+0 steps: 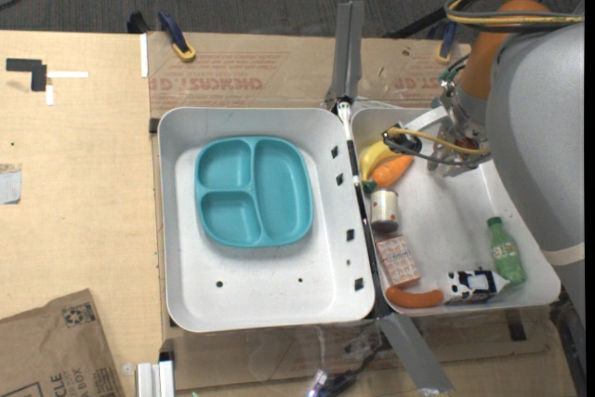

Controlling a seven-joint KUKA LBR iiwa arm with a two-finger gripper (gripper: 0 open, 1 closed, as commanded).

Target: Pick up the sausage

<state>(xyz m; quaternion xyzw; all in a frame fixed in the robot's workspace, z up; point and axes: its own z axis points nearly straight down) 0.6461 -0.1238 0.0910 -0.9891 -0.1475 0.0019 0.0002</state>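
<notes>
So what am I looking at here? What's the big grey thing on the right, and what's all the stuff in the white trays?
This is a single picture from a camera fixed above the bench, looking down at a slant. The grey thing is a robot arm, and its gripper hangs over the far end of the right bin. That bin holds a banana, a carrot, a small can, a patterned box, a green bottle, a black-and-white item and the sausage it is meant to pick up. The sausage lies at the bin's near edge, away from the gripper. The left bin holds a teal divided plate.
</notes>
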